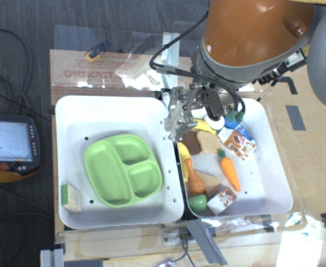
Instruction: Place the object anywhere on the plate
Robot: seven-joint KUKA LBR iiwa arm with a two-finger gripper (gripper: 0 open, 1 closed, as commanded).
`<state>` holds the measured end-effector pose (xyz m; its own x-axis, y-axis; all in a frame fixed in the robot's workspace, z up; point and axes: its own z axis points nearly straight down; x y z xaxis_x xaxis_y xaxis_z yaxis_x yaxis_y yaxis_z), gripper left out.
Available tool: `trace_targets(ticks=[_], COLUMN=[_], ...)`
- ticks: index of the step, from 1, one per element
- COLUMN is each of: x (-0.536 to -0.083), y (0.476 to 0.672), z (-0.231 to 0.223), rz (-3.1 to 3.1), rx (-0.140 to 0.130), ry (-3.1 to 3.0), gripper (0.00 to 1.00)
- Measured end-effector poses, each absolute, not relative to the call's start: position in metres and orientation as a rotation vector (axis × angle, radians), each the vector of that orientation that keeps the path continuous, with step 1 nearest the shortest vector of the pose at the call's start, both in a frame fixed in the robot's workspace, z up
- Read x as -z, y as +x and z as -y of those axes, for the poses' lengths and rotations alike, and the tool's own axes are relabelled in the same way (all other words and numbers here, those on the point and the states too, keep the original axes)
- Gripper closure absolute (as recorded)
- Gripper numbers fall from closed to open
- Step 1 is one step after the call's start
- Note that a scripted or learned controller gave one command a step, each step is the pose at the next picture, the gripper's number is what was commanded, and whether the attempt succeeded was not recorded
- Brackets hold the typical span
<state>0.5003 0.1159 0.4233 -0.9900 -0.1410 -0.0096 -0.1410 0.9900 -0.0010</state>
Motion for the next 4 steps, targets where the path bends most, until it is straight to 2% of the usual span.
trace_targets(ticks=[1, 2, 3, 4], x=[-0.328, -0.332, -0.45, -0.274], y=[0.491, 0.496, 0.529, 0.504], z=[-0.173, -0.088, -0.158, -0.182], rz=[-3.128, -3.023, -2.893, -2.837], rx=[0.0, 0.001, 0.0, -0.008], ry=[-0.343, -0.841, -1.197, -1.371], gripper=[1.0, 1.0, 1.0, 1.0])
